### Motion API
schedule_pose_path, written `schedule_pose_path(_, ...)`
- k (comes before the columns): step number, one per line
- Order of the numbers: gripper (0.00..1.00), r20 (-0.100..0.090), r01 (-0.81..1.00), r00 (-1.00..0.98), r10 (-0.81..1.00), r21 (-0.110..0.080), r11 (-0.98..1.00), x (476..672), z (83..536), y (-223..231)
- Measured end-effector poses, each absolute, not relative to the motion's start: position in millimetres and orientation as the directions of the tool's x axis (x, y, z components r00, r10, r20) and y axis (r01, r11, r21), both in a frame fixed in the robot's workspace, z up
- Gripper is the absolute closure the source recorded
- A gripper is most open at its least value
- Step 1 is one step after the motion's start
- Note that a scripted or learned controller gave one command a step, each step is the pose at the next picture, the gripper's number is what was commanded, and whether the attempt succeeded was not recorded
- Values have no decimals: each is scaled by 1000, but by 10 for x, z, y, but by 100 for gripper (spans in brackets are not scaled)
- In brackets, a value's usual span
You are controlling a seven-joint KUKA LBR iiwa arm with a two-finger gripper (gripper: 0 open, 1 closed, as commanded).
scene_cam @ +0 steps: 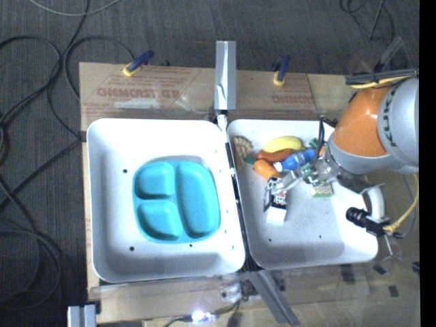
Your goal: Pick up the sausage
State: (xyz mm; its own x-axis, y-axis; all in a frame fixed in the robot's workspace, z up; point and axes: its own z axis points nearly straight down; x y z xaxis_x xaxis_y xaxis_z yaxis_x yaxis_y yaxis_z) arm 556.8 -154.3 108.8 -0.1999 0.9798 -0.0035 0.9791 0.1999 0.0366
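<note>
Reddish-brown and partly hidden, the sausage (274, 154) lies in the upper part of the right bin (320, 247), just under a yellow banana (285, 143) and touching an orange carrot-like piece (266, 168) on its lower left; a blue item (298, 159) rests against its right end; a small tan object (240, 146) with a ridged look sits to the left of this cluster, close to the bin's left wall; what it is cannot be told from here.

Below the cluster, the gripper (275, 195) points down and to the left over the bin floor, near but apart from the sausage; a small white block (276, 214) sits right at its tip; whether the jaws are spread or pressed together, and whether they pinch the block, cannot be told at this size. The grey arm with its orange band (362, 125) comes in from the right, over the bin's right wall; a black fitting (360, 217) with a yellow cable lies beneath it.

The left bin (109, 155) holds a blue divided tray (177, 199) with three compartments, lying flat near its middle; both bins sit on a brown board (157, 90) with two yellow-and-blue clamps (138, 63) at its far edge.
</note>
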Motion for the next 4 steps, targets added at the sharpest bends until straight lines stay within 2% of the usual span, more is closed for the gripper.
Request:
schedule_pose_path(1, 0, -4, 991, -137, 991, -2, 137, 5864, 3120, -2237)
schedule_pose_path(2, 0, 1, 994, -108, 994, -4, 108, 5350, 1987, -1695)
schedule_pose_path(3, 0, 1, 999, 50, 999, -5, -50, 4837, 2095, -1381)
schedule_pose_path(4, 0, 0, 962, 273, 962, -6, -273, 4953, 1468, -1830)
